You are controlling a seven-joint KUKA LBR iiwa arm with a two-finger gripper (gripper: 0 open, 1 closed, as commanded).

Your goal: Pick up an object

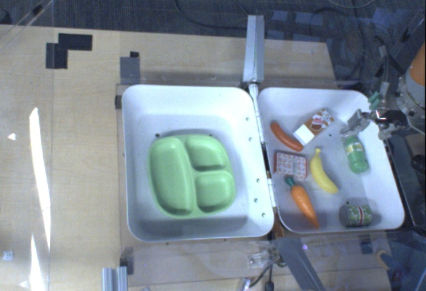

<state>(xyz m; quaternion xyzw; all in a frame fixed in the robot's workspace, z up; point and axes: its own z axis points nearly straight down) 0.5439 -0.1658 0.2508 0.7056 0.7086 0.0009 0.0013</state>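
The right bin (pixel 379 170) holds several small items. An orange-red sausage (pixel 286 137) lies beside a white and red packet (pixel 315 126). Below them are a pink waffle square (pixel 290 164), a yellow banana (pixel 323 174) and an orange carrot (pixel 303 198). A green bottle (pixel 357 154) lies near the right wall, and a small can (pixel 357 214) sits in the front right corner. My gripper (pixel 366 116) hangs over the bin's far right part, just above the green bottle, with nothing seen in it.
The left bin (pixel 133 150) holds a green divided plate (pixel 192 173). A metal post (pixel 255 50) stands behind the seam between the bins. Cables lie on the dark floor behind the bench. The arm enters at the right edge.
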